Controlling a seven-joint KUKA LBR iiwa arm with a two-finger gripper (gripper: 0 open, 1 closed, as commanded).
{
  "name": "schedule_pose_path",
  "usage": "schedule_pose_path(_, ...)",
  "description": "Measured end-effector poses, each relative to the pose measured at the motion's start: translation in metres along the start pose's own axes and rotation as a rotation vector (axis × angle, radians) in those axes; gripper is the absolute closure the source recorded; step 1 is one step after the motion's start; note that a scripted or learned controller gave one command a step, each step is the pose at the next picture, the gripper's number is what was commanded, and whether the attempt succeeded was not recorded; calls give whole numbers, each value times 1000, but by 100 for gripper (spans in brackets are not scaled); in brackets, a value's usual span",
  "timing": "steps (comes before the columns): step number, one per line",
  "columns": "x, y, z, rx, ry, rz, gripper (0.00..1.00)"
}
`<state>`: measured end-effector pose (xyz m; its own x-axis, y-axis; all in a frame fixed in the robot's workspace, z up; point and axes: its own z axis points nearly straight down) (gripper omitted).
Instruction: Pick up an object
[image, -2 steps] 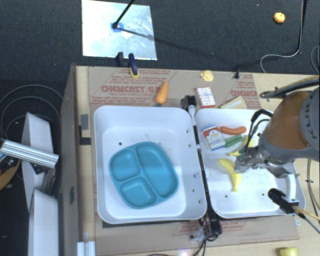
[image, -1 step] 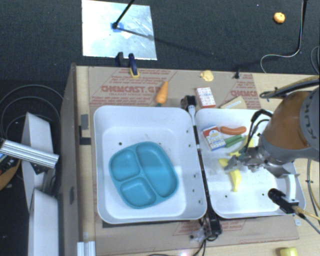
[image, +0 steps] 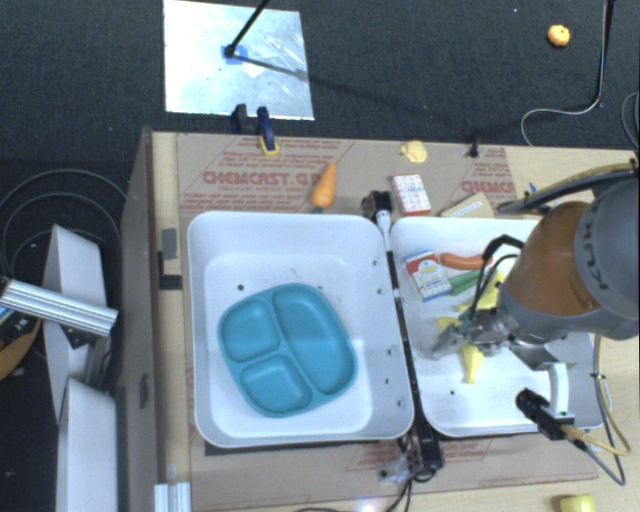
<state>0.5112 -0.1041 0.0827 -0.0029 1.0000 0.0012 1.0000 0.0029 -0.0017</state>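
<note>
— Where was the arm when you looked?

— Low in the right bin (image: 440, 420), its gripper (image: 462, 338) down among the clutter: a yellow piece (image: 470, 365) just under it, a small carton (image: 428, 275) and an orange strip (image: 462, 260) further back. The blue divided tray (image: 288, 348) sat alone in the left bin (image: 215, 300).

— Had it caught anything?

— I couldn't tell; the wrist hid the fingertips, so spread or pinched was anyone's guess. It looked like the grasping step. I'd judge the next move called for a straight lift to prove it.
</note>
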Motion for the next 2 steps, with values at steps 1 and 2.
schedule_pose_path(1,0,1,-12,-4,0,1,100)
schedule_pose_path(2,83,23,-106,-10,0,-8,100)
